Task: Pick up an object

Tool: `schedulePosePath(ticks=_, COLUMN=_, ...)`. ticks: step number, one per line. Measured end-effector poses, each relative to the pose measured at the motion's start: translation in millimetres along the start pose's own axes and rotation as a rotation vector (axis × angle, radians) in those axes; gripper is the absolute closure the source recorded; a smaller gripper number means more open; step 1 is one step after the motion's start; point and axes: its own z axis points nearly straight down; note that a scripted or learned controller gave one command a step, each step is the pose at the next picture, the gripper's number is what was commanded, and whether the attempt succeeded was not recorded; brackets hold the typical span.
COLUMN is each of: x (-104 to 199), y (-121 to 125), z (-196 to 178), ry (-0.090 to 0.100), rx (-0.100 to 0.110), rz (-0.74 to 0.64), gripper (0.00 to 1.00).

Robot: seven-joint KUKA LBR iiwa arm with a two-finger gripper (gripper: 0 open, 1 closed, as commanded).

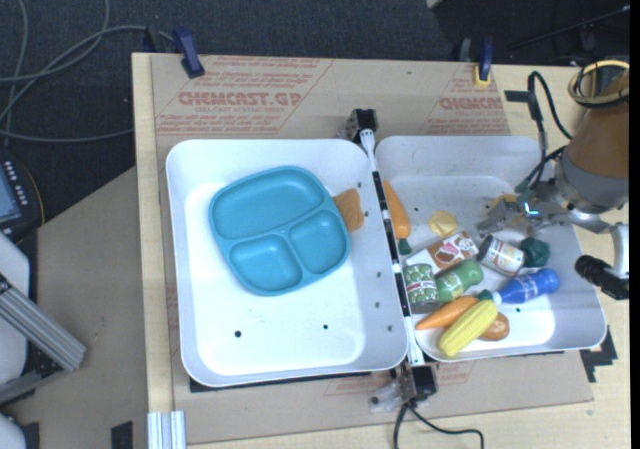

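Small can [503, 255] | just below-left of claw [522, 209] | claw's opening: cannot tell

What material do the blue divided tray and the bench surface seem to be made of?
The blue divided tray looks like molded plastic with a smooth, slightly matte finish: uniform color, rounded compartment edges. The bench surface looks like wood or fiberboard under brown protective paper, judging by the repeated red print; what lies beneath cannot be told for sure.

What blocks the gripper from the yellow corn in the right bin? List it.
By this view, the small jar, the dark green item and the blue bottle lie between the gripper and the corn, so a descent from above looks clearer.
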Motion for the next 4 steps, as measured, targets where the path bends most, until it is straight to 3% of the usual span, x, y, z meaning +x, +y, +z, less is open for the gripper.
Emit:
schedulePosePath(ticks=1, x=2.5, y=83.8, z=1.3, ry=0.004, rx=0.005, rz=-0.003, gripper=0.0)
schedulePosePath(ticks=2, x=54.7, y=92.2, z=0.8, ry=-0.01, rx=0.0, rz=-0.002, gripper=0.0)
schedulePosePath(ticks=3, x=51.3, y=92.2, z=-10.2, ry=-0.012, rx=-0.004, rz=0.0, gripper=1.0)
schedulePosePath(ticks=4, x=152.6, y=81.5, z=-105.0, ry=-0.009, rx=-0.013, rz=-0.007, gripper=1.0)
